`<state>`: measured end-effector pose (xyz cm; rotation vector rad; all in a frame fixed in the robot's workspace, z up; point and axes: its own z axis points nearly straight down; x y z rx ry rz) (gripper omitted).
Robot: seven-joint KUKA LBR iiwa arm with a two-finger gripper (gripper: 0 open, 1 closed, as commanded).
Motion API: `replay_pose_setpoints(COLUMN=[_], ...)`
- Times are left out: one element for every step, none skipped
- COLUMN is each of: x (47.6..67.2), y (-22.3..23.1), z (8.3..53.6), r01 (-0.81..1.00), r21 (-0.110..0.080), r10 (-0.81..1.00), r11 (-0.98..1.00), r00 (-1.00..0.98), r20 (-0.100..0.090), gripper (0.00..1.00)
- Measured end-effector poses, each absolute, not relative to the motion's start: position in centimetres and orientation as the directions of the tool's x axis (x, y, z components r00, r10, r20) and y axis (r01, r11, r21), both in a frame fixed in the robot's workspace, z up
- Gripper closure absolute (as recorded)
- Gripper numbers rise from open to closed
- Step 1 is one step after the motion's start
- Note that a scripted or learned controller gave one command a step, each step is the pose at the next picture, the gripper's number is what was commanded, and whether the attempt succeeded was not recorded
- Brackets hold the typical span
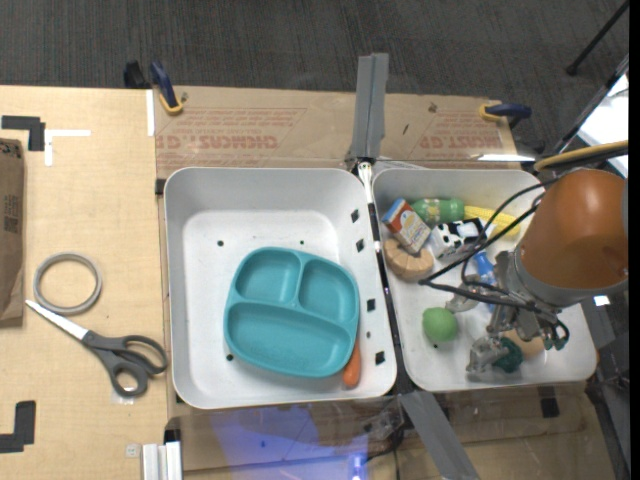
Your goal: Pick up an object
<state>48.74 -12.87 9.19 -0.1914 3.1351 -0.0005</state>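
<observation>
My gripper (492, 353) reaches down into the right bin (420, 368) near its front right corner. Its tips rest over a teal and tan toy (510, 356) lying on the bin floor. A green ball (438, 325) lies just left of the gripper. Farther back in the same bin are a round wooden block (409, 260), a small orange and white carton (407, 224), a green bottle (441, 209), a black and white cow toy (458, 234) and a yellow piece (487, 213). The orange band of my arm (575, 228) hides part of the bin's right side.
The left bin (200, 218) holds a teal divided plate (293, 311) with an orange carrot (351, 368) at its front right edge. Scissors (110, 350) and a tape roll (67, 281) lie on the bench to the left. Black cables (470, 268) trail across the right bin.
</observation>
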Motion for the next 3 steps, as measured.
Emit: replay_pose_setpoints(x=[54.0,47.8,56.8], y=[-13.6,-14.5,-13.6], z=[9.2,9.2,9.3], r01=[0.055,-0.078,0.037], r21=[0.000,0.000,0.001], r10=[0.055,-0.078,0.037], r11=[0.999,0.997,0.999], r00=[-0.999,-0.997,-0.999], r20=[-0.004,-0.001,-0.005], gripper=[0.00,0.00,0.00])
